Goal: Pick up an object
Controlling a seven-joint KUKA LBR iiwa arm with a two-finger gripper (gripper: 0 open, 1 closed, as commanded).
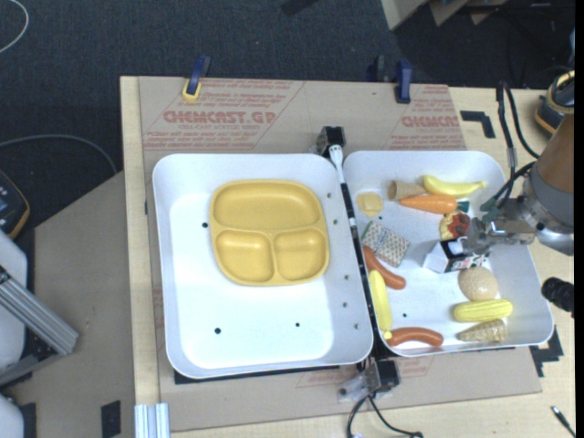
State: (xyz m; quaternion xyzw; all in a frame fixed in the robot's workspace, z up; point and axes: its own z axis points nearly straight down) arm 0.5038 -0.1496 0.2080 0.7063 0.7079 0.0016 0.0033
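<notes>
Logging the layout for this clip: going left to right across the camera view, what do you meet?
Left bin → yellow divided tray → right bin's left wall → grey checkered piece → carrot → pincer → arm.

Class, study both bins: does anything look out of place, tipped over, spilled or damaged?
Nothing looks spilled or broken. The yellow divided tray lies flat in the left bin. The toy foods, such as the banana, carrot and corn cob, lie loosely scattered inside the right bin, with the gripper over them.
</notes>
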